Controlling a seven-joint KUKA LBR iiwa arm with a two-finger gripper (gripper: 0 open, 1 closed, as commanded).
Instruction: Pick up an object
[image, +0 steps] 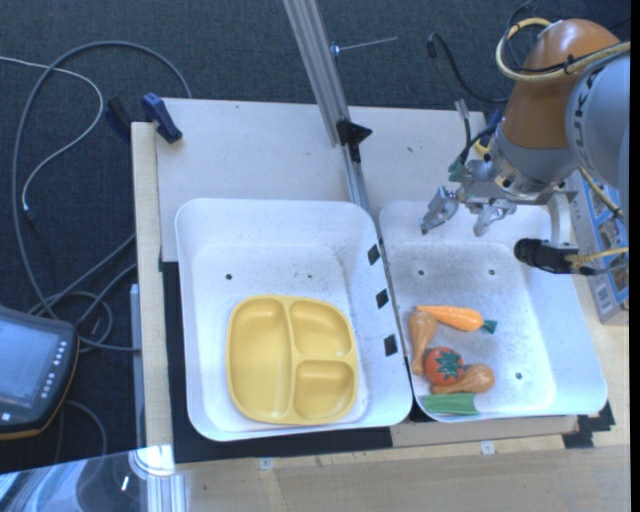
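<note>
- Gripper (461, 216) hangs above the far end of the right bin (540, 300), its two fingers spread apart with nothing between them; released, then, and carrying nothing.
- Arm (560, 90), grey with an orange band, rises behind and to the right of the gripper, so the wrist comes in from that side.
- Toy food lies well apart from the gripper, toward the near edge of the same bin, bunched in its near left part.
- Closest to the gripper is an orange carrot (452, 317) lying crosswise; just beyond it sits a tan pear-like piece (422, 330), then a red tomato (443, 366) touching an orange-brown piece (477, 378), and last a green pod (452, 404) against the bin's near rim.
- Off to the gripper's left, across the bin divide, the left bin (270, 230) holds a yellow divided plate (293, 358).
- My judgement: no object has been chosen or approached yet; the task is at its start.
- Risk: the pieces touch one another, so a descent into the cluster could land a finger on top of a neighbour and shove things aside rather than straddle one.
- Risk: the tomato looks round and may squirt out of a closing pinch; the carrot, more alone, looks the safer target.
- Risk: the pod by the rim leaves little room for a finger.
</note>
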